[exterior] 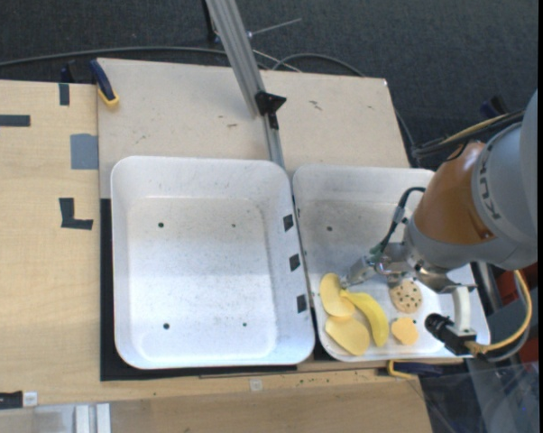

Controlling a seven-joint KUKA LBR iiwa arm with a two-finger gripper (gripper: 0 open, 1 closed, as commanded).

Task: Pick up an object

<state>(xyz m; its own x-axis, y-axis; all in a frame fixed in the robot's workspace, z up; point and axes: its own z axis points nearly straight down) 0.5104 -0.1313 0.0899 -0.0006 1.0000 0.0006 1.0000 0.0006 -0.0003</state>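
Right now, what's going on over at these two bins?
A grey and orange robot arm reaches in from the right over the right bin, with its gripper low above the toy food heaped in that bin's near corner. There lie a banana, two pale yellow slices, a spotted cookie and a small orange piece. All of them rest on the bin floor, none lifted. The left bin sits beside it.

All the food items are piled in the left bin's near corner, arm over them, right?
Wrong bin. The camera view shows the banana, potato-like pieces and cracker in the right bin, near corner; the arm is over them as you said.
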